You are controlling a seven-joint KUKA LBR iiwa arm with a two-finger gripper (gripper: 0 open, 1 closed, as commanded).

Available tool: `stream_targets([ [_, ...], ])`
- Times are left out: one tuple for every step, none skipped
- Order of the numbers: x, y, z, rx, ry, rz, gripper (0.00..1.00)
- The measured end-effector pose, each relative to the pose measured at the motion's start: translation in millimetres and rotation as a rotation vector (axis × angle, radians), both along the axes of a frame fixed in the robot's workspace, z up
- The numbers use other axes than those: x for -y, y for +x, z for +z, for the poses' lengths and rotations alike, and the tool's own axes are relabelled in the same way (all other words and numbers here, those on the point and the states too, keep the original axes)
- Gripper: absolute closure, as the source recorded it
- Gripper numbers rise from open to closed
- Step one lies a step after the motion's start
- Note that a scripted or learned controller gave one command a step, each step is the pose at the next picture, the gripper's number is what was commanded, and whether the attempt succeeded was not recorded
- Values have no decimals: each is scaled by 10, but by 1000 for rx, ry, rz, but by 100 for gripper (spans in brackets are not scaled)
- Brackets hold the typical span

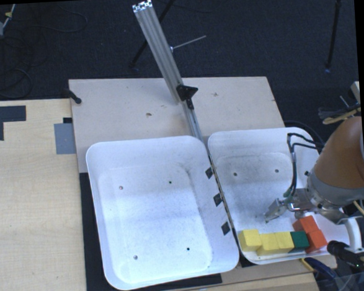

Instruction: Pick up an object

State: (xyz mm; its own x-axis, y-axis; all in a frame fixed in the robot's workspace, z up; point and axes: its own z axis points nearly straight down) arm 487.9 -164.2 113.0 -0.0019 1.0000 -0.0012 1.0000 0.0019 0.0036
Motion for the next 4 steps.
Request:
stream_targets([
  [-512, -6, 288, -4, 3, 2, 0],
  [-416, -8, -227, -5, 3, -3, 0],
  [-585, 1, 440, -1, 2, 1, 0],
  [-669, -8, 603, -4, 2, 0, 0],
])
